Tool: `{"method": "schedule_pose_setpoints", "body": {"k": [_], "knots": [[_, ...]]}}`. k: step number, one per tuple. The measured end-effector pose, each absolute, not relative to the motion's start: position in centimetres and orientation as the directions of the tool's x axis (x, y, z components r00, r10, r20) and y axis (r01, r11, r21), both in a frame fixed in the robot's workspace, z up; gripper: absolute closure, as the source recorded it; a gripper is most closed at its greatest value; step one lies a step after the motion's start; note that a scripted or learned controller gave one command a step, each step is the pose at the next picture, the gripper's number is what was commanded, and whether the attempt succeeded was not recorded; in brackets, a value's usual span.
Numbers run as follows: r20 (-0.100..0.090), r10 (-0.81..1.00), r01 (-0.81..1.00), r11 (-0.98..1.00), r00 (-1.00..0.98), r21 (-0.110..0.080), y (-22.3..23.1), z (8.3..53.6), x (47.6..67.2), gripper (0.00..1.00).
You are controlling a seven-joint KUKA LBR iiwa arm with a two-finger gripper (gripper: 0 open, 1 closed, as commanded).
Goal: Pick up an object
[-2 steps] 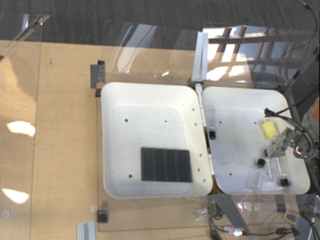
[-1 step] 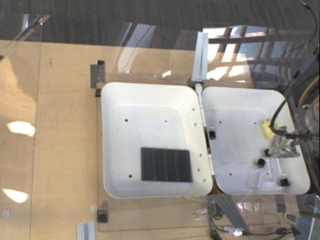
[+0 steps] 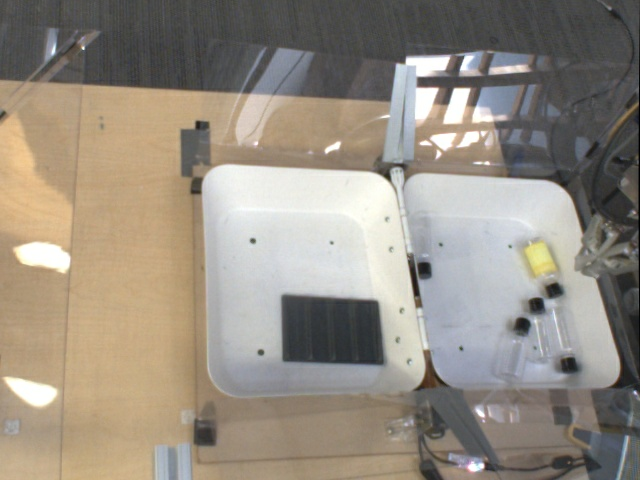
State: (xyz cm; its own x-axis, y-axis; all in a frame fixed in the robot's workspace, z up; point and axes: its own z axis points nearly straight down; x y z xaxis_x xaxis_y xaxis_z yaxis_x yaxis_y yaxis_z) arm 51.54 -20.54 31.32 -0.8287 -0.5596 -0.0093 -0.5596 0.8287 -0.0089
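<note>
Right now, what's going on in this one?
Nothing is being held at this moment. The pincer sits at the right edge of the right bin, near a yellow block. Several clear vials with black caps lie in that bin's lower right part. The left bin holds a dark ribbed rectangular pad, apart from the arm.
</note>
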Motion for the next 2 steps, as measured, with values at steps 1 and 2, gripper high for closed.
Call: {"method": "schedule_pose_setpoints", "body": {"k": [1, 2], "knots": [[-0.006, -0.760, -0.760, 0.650, -0.650, -0.006, -19.3, 24.9, 51.4, 1.00], [-0.002, -1.000, -0.999, 0.031, -0.031, -0.007, -20.5, 26.0, 50.3, 1.00]]}}
